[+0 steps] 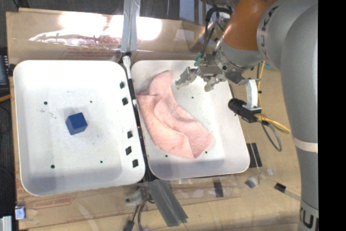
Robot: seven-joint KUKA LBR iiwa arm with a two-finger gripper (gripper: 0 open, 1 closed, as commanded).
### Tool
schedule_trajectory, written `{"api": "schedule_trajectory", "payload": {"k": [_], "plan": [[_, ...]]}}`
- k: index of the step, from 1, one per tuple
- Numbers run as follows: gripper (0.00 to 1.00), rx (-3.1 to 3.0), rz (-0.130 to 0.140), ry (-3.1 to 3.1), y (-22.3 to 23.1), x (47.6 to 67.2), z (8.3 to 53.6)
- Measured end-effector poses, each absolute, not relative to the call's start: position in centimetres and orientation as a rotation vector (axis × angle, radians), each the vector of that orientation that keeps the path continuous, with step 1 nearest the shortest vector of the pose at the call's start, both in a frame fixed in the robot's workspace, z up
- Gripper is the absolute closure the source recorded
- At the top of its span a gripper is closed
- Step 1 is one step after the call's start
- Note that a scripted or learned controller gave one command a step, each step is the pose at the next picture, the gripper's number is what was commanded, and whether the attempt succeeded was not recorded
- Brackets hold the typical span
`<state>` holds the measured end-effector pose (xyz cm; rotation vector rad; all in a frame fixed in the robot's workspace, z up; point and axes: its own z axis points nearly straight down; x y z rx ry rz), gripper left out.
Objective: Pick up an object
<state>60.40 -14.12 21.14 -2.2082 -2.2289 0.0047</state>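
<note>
A crumpled pink cloth lies in the right bin, spread from its upper left toward the lower middle. A small blue cube sits in the left bin. My gripper hangs over the upper part of the right bin, just right of the cloth's top edge. Its fingers are spread apart and open, with nothing between them.
The grey arm with its orange band comes in from the right over the bench. A black divider with clips runs between the two bins. Cables lie to the right of the right bin.
</note>
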Motion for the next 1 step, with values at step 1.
{"api": "schedule_trajectory", "payload": {"k": [1], "plan": [[0.0,-2.078,0.001,-2.355,-16.72,59.75,9.21]]}}
